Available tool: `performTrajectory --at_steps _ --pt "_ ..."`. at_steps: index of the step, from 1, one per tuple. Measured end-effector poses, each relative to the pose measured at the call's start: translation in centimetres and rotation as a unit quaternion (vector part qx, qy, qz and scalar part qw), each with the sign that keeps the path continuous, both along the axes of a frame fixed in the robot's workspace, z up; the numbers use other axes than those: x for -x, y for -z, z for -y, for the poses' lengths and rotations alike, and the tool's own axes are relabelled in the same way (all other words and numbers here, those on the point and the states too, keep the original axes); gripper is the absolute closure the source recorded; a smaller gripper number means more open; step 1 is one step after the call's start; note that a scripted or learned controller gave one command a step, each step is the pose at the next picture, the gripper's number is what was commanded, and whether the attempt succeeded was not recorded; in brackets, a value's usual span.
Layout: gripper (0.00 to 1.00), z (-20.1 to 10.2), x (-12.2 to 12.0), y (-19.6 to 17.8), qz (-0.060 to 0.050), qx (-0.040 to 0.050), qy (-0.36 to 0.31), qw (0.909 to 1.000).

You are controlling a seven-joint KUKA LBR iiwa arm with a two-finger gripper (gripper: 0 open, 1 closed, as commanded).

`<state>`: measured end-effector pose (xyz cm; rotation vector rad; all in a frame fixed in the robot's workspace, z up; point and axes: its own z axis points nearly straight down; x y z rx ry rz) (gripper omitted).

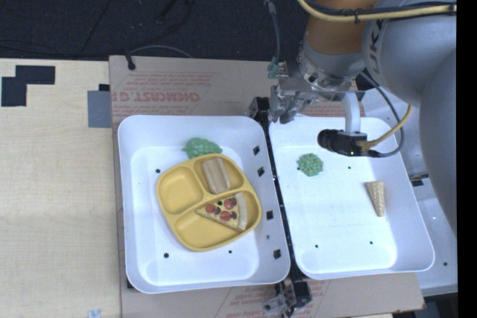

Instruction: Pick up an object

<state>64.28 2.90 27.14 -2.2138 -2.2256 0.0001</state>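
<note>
Over the right bin's [417, 253] far left corner hangs the gripper [287, 109], its state impossible to tell, while just beneath lies a small green broccoli toy [310, 164], probably light, bumpy and stiff, best pinched across its rounded middle.

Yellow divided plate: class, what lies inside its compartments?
The yellow divided plate holds a hot dog and a pizza slice; its third section is bare. Anything beneath the food is hidden.

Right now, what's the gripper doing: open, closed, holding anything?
Gripper: cannot be told; it sits over the far edge between the two bins, with nothing visibly held.
</note>
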Motion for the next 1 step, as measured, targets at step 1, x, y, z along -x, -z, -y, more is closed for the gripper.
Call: performTrajectory --at_steps 1 --pt "1.0 -4.84 0.02 0.11 0.0 0.0007 0.001 1.0"
